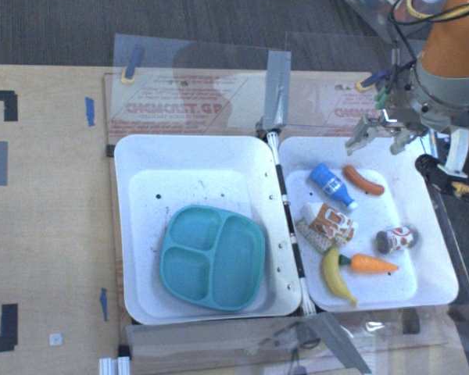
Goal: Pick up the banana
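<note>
standing by the bench, taking stock: two shallow white bins, smooth moulded plastic with rounded corners, are sitting side by side on a pale wooden top. the left bin is holding a teal divided plate, matte, soft-cornered, with three compartments, lying toward the near right of its floor; the bin's far and left floor are showing bare, speckled with a few dark dots. the right bin is carrying the small items. the banana, yellow, curved and smooth, is lying near the front edge of that bin, left of centre, its length running from far to near. an orange carrot, tapered with a green stub, is lying just beside it to the right, its stub end close to the banana's upper end. a crinkled printed packet is resting just beyond the banana. a blue bottle, cylindrical, is lying tilted farther back, with a glossy red sausage beside it to the right. a small printed can is lying on its side near the right wall. the gripper, grey metal under an orange band, is hanging over the far rim of the right bin, its two fingers spread apart and pinching nothing, well apart from the banana. open floor is showing along the right bin's near right corner and between the sausage and the can.
</note>
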Robot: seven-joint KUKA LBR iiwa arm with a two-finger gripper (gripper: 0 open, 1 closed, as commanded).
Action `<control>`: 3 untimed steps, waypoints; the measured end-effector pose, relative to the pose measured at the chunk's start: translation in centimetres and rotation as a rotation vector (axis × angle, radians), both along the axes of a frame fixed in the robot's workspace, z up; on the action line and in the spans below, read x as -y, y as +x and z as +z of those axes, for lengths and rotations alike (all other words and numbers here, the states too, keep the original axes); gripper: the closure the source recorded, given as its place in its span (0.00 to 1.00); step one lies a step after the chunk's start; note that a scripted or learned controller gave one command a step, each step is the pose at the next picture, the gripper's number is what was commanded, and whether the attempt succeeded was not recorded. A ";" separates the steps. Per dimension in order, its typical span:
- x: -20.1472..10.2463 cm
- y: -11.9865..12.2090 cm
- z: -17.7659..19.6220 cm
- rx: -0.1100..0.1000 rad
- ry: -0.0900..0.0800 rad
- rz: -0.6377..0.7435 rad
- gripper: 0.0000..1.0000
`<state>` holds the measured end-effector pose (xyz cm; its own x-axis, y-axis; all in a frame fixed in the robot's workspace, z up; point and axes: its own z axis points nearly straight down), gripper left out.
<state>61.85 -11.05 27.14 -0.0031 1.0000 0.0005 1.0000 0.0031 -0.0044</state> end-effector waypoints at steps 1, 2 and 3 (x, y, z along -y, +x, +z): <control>0.3 -7.4 -11.4 0.000 0.000 -0.036 0.00; 0.0 -8.6 -13.9 0.042 0.001 -0.047 0.00; -0.3 -9.2 -14.2 0.059 -0.004 -0.024 0.00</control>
